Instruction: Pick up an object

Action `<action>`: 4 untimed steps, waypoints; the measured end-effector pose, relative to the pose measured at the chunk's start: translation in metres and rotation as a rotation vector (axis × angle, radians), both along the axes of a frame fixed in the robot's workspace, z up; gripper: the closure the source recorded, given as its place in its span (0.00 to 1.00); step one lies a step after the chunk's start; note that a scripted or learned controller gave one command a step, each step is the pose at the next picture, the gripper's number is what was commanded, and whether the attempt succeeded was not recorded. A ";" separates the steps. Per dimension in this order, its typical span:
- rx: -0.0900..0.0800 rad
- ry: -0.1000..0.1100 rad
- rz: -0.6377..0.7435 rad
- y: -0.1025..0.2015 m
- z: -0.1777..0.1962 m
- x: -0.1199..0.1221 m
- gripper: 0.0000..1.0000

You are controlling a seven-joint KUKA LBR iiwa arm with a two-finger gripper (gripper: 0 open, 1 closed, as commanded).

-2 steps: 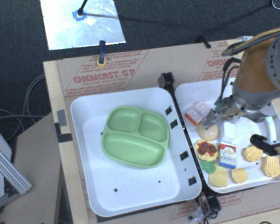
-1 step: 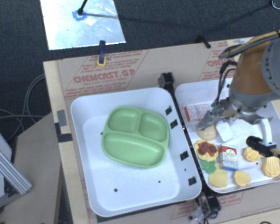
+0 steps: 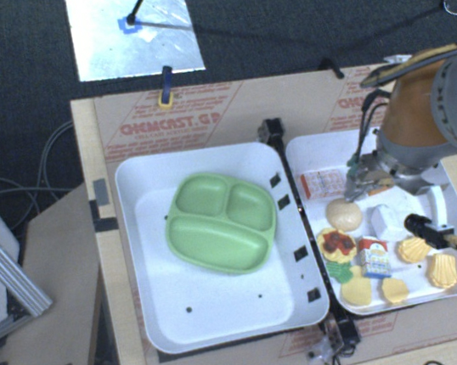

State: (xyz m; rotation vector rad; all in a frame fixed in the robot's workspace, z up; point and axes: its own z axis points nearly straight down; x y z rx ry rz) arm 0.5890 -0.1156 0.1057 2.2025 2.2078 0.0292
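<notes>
A: Starting at the left, we see a green tray [image 3: 221,222] with three compartments, lying in the left bin [image 3: 150,258].

B: In the right bin [image 3: 310,156] we find the egg [image 3: 345,216], smooth, pale beige and rounded, beside red and yellow toy food [image 3: 339,244].

A: The gripper [image 3: 360,186] hangs just above the egg's right side. We cannot tell how its fingers stand.

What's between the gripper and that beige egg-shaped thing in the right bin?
Nothing visible. The gripper hangs just above the beige egg-shaped object, with bare bin floor between them; the red and green toy lies on its far side.
</notes>
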 end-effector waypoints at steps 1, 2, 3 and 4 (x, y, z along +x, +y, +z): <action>0.002 0.024 0.002 0.004 0.044 0.003 1.00; 0.002 0.023 0.002 0.007 0.089 0.008 1.00; 0.003 0.025 0.002 0.007 0.121 0.009 1.00; 0.004 0.030 0.003 0.034 0.129 -0.039 1.00</action>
